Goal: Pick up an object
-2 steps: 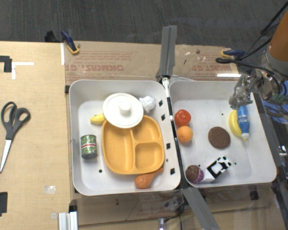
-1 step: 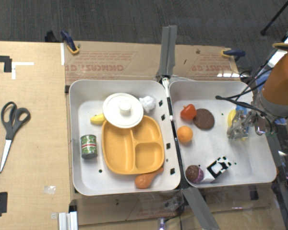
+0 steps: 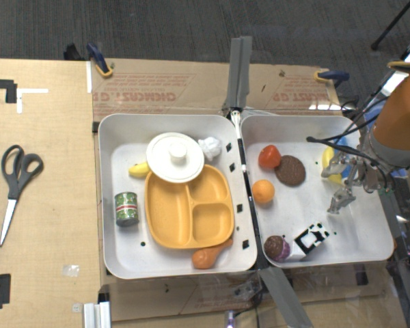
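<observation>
Yellow plastic, a small object (image 3: pixel 330 164) at the right bin's (image 3: pixel 369 241) far right wall, is partly hidden behind the gripper (image 3: pixel 343 198), whose opening cannot be told. A grasp could be spoiled by that wall or by crowding cables; nothing is seen held. Reversed print on the cardboard (image 3: pixel 150 91) beyond the bin is seen, apparently "CHEMICAL".

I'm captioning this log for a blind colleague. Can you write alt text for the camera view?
A grey robot arm's pincer hangs over the right bin, which holds a tomato, orange and brown cookie. The left bin holds a yellow divided tray, white lid and green can.
</observation>
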`<state>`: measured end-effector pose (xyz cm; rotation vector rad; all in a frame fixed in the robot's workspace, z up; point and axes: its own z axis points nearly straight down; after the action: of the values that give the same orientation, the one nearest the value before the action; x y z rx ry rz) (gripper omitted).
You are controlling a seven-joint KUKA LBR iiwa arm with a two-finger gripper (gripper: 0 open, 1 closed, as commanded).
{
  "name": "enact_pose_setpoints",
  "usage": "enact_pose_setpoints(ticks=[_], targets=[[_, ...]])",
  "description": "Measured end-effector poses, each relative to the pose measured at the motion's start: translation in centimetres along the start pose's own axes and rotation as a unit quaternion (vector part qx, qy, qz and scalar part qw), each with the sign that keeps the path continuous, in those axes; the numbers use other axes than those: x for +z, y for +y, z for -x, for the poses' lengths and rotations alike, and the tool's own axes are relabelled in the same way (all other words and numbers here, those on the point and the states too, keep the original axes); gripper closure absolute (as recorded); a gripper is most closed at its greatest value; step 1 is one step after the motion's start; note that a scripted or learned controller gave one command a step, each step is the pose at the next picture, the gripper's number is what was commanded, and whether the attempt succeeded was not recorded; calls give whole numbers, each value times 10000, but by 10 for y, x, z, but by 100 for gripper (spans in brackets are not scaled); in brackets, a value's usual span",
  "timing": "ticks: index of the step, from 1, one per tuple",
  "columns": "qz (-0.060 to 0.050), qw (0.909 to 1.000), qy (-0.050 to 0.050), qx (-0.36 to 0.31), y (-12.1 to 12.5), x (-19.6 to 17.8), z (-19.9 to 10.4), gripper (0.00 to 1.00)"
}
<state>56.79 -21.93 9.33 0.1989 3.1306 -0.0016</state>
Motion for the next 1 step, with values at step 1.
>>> enact_pose_setpoints(ticks=[1], targets=[[-8,10000,-26,-8,0,-10,2,100]])
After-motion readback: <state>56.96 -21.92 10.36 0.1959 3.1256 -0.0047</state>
